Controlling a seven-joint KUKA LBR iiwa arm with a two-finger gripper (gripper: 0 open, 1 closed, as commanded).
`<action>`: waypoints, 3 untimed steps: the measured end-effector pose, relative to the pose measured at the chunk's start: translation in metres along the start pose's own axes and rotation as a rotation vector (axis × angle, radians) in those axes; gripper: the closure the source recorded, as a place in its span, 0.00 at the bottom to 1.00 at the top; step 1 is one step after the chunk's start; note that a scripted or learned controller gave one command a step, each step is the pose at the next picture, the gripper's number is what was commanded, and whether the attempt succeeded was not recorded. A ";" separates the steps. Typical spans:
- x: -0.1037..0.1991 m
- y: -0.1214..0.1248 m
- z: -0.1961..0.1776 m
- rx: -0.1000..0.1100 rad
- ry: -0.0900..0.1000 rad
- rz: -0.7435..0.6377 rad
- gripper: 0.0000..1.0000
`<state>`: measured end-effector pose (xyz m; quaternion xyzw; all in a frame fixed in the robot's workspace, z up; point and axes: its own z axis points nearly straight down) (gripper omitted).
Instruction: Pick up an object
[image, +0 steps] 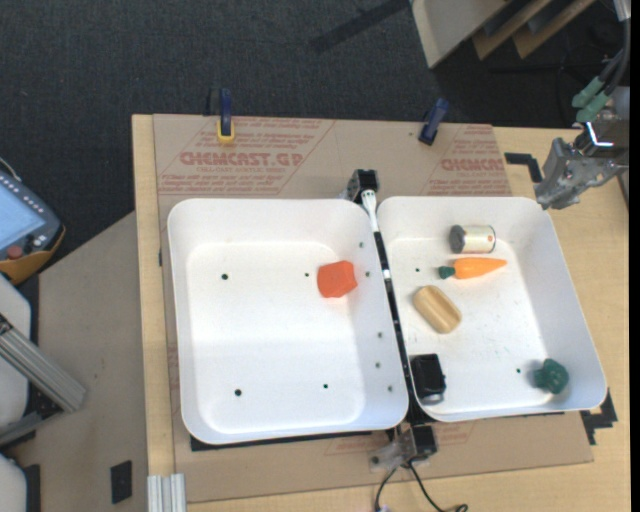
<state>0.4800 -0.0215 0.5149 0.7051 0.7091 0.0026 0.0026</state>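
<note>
A: At the 2 o'clock edge of the frame, the end effector (560, 185) hangs outside the right bin (570, 290); we cannot tell how it is set, and we see nothing in it.

B: Candidates, then? We note an orange block (337, 279) alone in the left bin (190, 300), toward its 3 o'clock side.

A: Right bin: a cylinder (472, 239), toy carrot (476, 268) and tan loaf (437, 308) clustered near 11 o'clock, a green lump (549, 376) at 5 o'clock.

B: We judge the cluster crowded; the divider clamp (427, 377) at 7 o'clock could obstruct.
</note>
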 end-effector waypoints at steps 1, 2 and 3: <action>-0.005 -0.002 0.083 0.014 0.000 0.007 1.00; 0.031 -0.004 0.240 0.020 0.001 0.004 1.00; -0.034 -0.004 0.267 0.012 0.000 0.012 1.00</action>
